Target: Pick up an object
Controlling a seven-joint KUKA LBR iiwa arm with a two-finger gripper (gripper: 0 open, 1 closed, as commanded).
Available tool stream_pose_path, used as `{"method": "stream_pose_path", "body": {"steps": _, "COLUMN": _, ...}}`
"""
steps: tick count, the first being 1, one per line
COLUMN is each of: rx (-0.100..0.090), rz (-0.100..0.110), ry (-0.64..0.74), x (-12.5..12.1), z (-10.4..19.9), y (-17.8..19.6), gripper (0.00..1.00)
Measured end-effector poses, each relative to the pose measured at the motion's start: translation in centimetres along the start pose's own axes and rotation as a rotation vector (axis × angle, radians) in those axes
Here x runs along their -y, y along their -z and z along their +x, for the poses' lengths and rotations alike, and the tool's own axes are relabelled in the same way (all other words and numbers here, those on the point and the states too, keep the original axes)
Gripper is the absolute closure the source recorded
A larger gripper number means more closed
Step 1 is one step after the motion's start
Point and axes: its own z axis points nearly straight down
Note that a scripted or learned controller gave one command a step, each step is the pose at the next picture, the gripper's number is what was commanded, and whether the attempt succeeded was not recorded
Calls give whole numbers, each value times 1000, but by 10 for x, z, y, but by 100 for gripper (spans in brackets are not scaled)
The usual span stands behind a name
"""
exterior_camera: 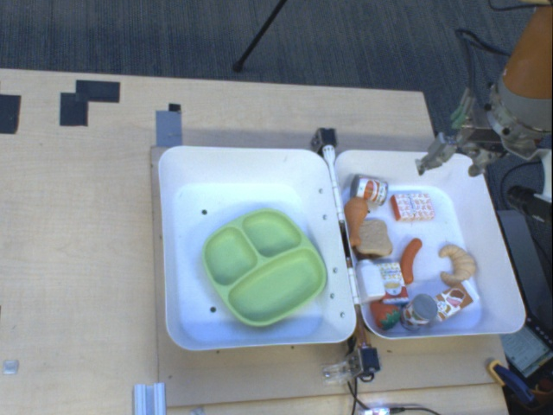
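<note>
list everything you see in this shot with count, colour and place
divided plate: 1, green, left bin
can: 1, red and white, right bin, far left
carrot: 1, orange, by the bread
bread slice: 1, brown, right bin
sausage: 1, orange-red, middle
croissant: 1, tan, right side
checked packet: 1, red and white, far side
tin: 1, grey, near edge
bins: 2, white, on wooden bench
gripper: 1, grey, over right bin's far corner

Tool (451, 154) open over right bin (510, 292) far corner; left bin (173, 232) holds green plate (263, 267).
</note>
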Motion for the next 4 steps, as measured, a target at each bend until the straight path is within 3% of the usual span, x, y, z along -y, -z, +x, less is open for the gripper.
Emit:
{"method": "stream_pose_path", "body": {"steps": 1, "rx": -1, "rz": 2, "ry": -2, "x": 121, "z": 54, "y": -52, "gripper": 0}}
{"method": "stream_pose_path", "body": {"steps": 2, "rx": -1, "rz": 0, "ry": 0, "x": 53, "z": 117, "y": -80, "gripper": 0}}
{"method": "stream_pose_path", "body": {"steps": 3, "rx": 1, "rz": -4, "ry": -2, "x": 49, "z": 66, "y": 92, "gripper": 0}}
{"method": "stream_pose_path", "body": {"steps": 4, "rx": -1, "rz": 3, "ry": -2, "x": 117, "z": 99, "y": -62, "gripper": 0}}
